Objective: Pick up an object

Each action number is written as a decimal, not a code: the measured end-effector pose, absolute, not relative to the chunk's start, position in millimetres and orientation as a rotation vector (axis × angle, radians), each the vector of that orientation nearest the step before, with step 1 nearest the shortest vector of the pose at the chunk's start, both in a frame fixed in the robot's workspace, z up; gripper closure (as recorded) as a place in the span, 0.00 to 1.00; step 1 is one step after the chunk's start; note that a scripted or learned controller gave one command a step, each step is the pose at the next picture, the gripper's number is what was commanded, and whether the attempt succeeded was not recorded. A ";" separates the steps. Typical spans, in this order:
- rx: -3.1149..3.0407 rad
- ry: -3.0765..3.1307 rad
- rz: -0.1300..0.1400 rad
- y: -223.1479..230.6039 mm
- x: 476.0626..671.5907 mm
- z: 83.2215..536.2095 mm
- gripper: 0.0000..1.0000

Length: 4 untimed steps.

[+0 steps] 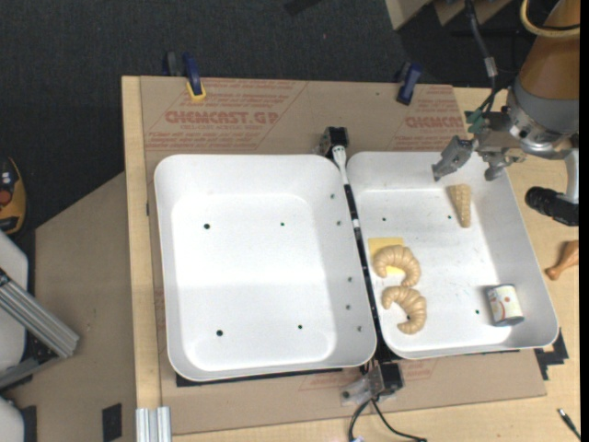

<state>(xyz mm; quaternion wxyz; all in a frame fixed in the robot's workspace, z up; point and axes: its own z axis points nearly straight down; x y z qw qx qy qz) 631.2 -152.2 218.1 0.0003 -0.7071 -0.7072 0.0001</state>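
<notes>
My gripper (471, 162) hangs over the back edge of the right bin (525, 265), its two fingers spread apart with nothing between them. Just in front of it lies a tan cone (459, 204), pointing toward the front. Further forward are two croissant-shaped pieces, one (398, 265) resting on a yellow block (383, 245) and the other (408, 308) just below it. A small white can (503, 304) lies on its side in the front right corner.
The left bin (184, 274) stands beside the right one, with a black divider strip (351, 219) between them. Both rest on a cardboard sheet (276, 109) held by blue clamps at the back.
</notes>
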 end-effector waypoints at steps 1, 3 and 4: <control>-2.234 -2.223 -0.002 -218.5 610.0 283.3 0.00; -2.229 -2.242 -0.019 -168.5 592.2 470.9 1.00; -2.224 -2.233 -0.013 -126.2 513.3 542.1 1.00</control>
